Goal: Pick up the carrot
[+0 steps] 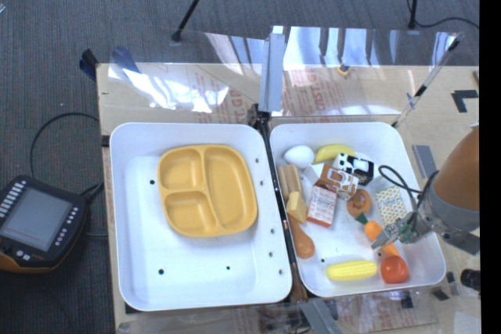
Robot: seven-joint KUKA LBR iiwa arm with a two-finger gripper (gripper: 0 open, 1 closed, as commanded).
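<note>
Corn [351,271] is lying nearest, along the right bin's [333,131] front edge. Gripper [397,235] is hovering by the carrot [377,234] near the right edge; finger state unclear. Approach is ending; next comes closing squarely on it.

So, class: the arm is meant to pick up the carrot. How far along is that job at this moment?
Done: the gripper has reached into the right bin and sits right at the carrot. In hand: closing on it; whether the carrot is gripped cannot be told. Left: the lift, since the carrot lies on the bin floor beside the tomato.
</note>
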